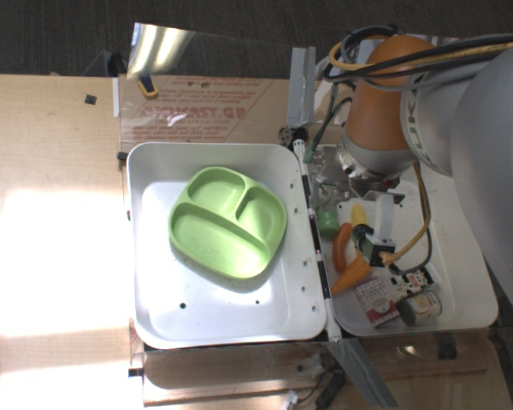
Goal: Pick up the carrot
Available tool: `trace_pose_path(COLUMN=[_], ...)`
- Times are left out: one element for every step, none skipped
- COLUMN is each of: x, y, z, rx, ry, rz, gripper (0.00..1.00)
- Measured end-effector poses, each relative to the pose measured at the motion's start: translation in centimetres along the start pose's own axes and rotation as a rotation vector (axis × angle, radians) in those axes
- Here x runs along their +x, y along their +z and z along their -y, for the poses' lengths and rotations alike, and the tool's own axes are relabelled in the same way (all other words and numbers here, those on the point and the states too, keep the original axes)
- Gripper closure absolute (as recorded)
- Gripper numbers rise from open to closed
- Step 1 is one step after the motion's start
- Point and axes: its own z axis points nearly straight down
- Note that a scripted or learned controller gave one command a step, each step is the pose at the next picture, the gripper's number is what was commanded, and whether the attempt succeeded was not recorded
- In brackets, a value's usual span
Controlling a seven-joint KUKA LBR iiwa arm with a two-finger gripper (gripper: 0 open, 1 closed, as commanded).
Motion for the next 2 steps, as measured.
trace_pose_path(x=[-9.1, -21.7], y=[-8.0, -9.9], z=[-2.9, -8.7], rx=[-0.002, -0.002], ry=[-0.109, -0.236], rz=[0.001, 0.001], gripper=[1.0, 1.0])
